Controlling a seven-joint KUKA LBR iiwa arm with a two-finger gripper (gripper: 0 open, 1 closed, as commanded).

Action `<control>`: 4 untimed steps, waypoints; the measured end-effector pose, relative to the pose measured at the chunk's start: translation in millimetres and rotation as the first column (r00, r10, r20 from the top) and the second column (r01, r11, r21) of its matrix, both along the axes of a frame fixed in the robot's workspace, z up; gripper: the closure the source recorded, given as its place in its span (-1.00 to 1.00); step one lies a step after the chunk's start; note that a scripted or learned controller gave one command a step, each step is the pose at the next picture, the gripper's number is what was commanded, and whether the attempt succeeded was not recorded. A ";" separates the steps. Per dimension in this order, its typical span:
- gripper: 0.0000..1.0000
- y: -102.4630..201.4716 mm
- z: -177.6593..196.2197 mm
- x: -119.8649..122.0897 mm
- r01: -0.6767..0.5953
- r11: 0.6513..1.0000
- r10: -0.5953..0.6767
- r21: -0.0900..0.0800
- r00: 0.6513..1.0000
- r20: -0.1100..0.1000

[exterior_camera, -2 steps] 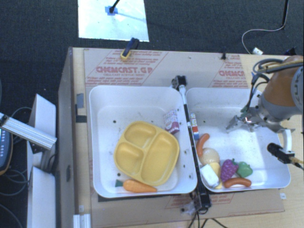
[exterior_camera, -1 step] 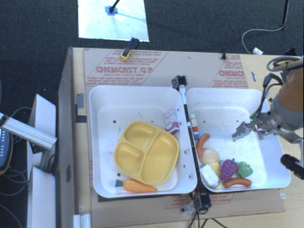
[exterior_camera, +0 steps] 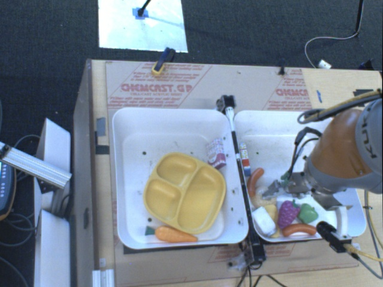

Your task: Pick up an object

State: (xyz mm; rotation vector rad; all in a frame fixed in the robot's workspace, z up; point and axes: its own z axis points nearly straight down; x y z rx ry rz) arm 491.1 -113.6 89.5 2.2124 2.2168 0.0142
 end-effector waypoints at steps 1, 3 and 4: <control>-1.00 -19.9 -3.8 117.5 -0.001 1.000 0.001 -0.001 1.000 -0.009; -1.00 20.8 -5.5 30.8 0.001 1.000 -0.001 0.001 1.000 -0.013; 1.00 21.0 5.2 31.8 -0.001 1.000 0.001 0.001 1.000 -0.011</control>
